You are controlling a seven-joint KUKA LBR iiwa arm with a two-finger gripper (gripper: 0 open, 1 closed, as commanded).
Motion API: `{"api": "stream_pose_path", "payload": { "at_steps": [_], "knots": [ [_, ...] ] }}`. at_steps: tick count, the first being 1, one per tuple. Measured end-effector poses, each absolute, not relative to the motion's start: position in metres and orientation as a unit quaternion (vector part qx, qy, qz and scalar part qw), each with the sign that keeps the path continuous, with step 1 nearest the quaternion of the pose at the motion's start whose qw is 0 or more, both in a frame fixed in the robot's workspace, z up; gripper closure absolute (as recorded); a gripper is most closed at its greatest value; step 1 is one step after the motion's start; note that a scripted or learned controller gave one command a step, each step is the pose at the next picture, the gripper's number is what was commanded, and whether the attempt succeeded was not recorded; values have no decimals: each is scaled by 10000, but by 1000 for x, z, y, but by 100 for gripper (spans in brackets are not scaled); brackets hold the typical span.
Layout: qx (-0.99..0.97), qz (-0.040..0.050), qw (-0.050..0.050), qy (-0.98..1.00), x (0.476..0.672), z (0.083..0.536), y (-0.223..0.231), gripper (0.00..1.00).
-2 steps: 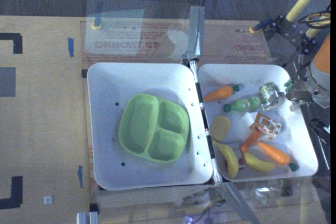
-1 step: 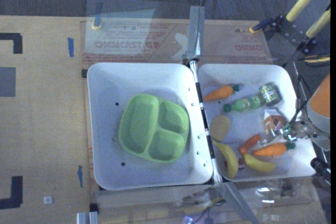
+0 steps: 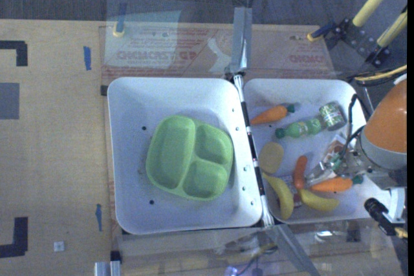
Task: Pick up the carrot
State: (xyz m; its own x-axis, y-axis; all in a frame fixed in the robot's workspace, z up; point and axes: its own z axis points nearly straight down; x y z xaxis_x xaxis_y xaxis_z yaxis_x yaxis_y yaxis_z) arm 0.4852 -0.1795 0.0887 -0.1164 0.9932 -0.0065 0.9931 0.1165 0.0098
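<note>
Bench (image 3: 52,158): pale wood, lying under two shallow white bins set side by side; blue tape marks and black corner marks are showing on its left part. Grey carpet is running past the bench's far edge, with a black cable looping there and yellow bars slanting in at the far right corner.

Left bin (image 3: 126,106): carrying a green divided tray (image 3: 189,156) near its middle.

Right bin (image 3: 304,92): carrying a carrot (image 3: 270,114) near its far left corner, a green bottle (image 3: 299,129) and a small can (image 3: 332,114) beside it, a tan round piece (image 3: 272,157), a red-orange piece (image 3: 299,171), two bananas (image 3: 282,194) along the near edge, and a second carrot (image 3: 332,185) near the right edge.

Arm (image 3: 388,132): reaching in from the right, orange band above the wrist, the gripper (image 3: 333,168) hanging low just above the second carrot. Whether the jaws are standing wide or narrow cannot be told.
</note>
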Motion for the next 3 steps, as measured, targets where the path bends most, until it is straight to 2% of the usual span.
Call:
{"api": "stream_pose_path", "payload": {
  "at_steps": [1,2,3],
  "knots": [
    [6669,24,95,7451,486,100,-183,100],
    [6234,9,15,7819,481,138,-200,100],
    [8643,-6,3,5030,480,187,-174,100]
  ]
}}
